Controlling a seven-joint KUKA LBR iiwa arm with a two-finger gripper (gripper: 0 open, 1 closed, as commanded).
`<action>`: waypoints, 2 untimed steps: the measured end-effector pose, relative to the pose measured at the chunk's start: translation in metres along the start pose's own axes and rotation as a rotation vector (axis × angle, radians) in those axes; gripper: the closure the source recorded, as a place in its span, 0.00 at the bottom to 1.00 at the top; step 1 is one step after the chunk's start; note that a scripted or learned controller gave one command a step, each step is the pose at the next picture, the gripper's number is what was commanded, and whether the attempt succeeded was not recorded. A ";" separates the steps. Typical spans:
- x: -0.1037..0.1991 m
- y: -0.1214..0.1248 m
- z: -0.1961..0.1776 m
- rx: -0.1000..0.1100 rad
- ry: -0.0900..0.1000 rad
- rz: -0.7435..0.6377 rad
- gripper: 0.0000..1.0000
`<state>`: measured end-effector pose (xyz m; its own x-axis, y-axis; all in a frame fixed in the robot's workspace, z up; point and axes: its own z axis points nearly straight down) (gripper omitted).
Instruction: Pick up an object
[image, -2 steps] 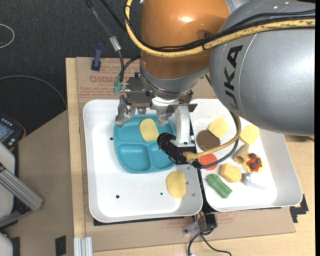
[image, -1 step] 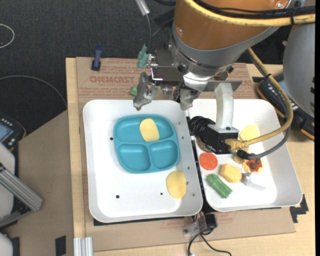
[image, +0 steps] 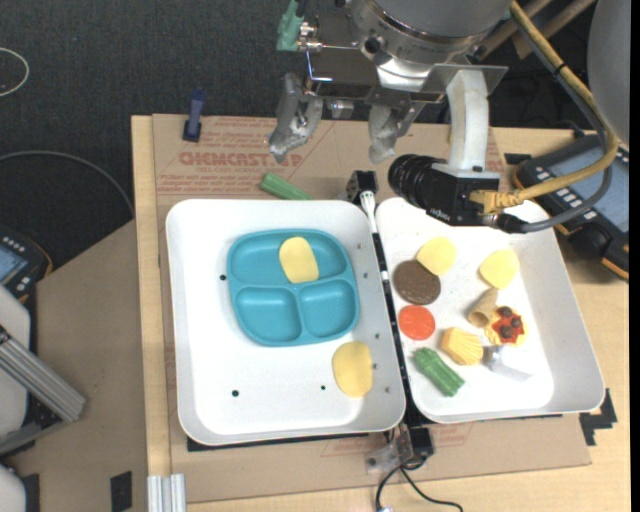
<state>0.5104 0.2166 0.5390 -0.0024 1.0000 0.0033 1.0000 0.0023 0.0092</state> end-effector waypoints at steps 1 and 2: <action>0.008 -0.035 0.114 0.023 -0.009 -0.001 0.00; 0.008 -0.031 0.025 -0.001 0.002 0.000 0.00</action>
<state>0.4795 0.2244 0.5135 -0.0020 1.0000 0.0050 0.9999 0.0020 0.0100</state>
